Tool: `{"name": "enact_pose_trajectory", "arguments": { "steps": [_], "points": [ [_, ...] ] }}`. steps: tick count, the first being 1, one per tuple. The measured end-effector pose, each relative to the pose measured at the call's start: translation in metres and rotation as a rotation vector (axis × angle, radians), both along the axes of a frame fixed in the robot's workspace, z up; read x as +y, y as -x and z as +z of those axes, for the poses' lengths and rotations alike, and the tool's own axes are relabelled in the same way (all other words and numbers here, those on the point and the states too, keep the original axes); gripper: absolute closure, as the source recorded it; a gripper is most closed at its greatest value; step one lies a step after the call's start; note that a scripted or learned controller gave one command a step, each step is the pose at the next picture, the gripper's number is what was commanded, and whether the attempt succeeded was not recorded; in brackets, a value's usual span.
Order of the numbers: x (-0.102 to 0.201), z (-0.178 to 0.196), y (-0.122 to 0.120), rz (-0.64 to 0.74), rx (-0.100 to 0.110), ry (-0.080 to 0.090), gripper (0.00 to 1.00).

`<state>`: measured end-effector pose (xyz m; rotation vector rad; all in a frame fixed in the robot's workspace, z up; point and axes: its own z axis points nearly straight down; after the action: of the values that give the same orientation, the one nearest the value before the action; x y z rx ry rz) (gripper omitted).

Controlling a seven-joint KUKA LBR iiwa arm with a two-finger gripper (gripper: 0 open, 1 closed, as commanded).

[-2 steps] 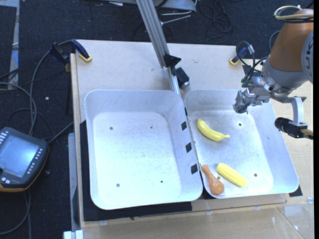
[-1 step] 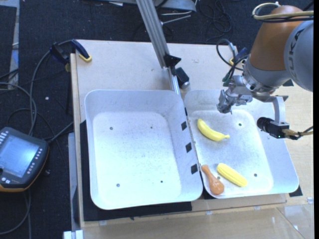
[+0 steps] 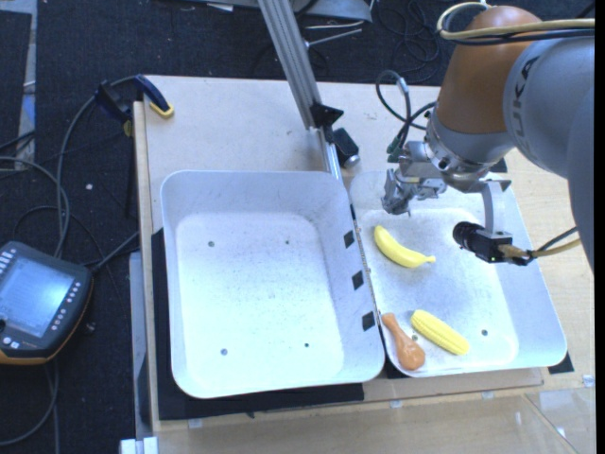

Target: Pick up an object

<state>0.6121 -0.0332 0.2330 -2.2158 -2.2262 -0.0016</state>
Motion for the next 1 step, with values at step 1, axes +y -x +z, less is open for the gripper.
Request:
{"name": "enact_pose_trajectory", "arguments": {
  "steps": [1],
  "points": [
    [0.0570, 0.0094, 0.0107, 0.001, -0.001, 0.000, 1.00]
  ]
}}
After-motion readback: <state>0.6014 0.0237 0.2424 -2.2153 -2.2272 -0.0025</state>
